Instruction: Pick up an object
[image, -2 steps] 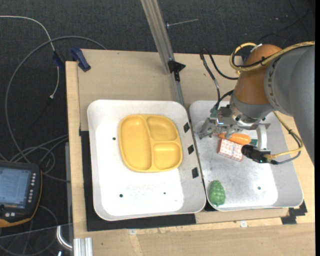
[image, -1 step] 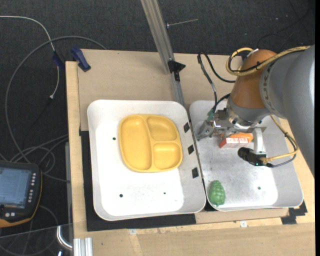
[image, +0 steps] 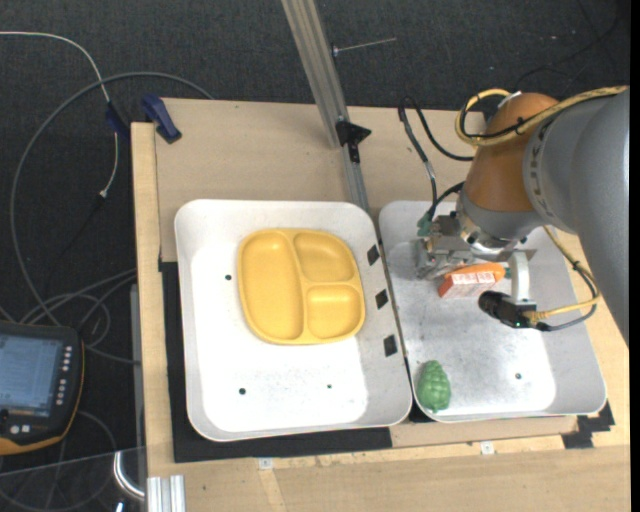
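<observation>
Here, one yellow tray (image: 300, 285), one orange box (image: 470, 282), one green object (image: 433, 386); pincer (image: 437, 256) state unclear.

Arm (image: 560, 150) low, tool (image: 440, 255) down

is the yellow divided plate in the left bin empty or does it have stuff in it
Empty. All three compartments of the yellow plate show bare yellow surface, with nothing lying in them.

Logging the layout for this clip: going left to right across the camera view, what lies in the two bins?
Yellow divided tray in the left bin → green object at the right bin's near-left corner → orange box under the end effector.
</observation>
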